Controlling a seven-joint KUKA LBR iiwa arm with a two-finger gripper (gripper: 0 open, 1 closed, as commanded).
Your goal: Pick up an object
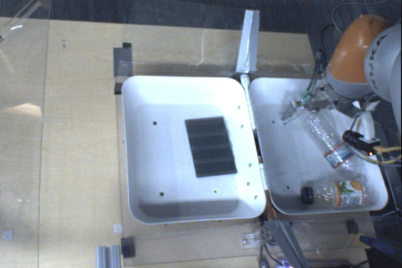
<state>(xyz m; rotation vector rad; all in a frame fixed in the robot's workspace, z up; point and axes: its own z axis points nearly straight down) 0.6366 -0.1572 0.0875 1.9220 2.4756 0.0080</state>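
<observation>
Over the right bin (276, 135), pincer (295, 108) blurred — grip unreadable — beside a clear bottle (323, 135).

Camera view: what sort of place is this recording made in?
Probably a robotics lab's bin-picking station: two white bins side by side on a wooden bench, the grey-and-orange arm reaching over clear plastic bottles in the right bin, loose cables alongside.

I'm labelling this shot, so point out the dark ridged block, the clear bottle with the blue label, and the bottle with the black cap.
dark ridged block (211, 147), camera view, its centre.
clear bottle (324, 135), camera view, mid body.
black-capped bottle (344, 193), camera view, its label.
</observation>
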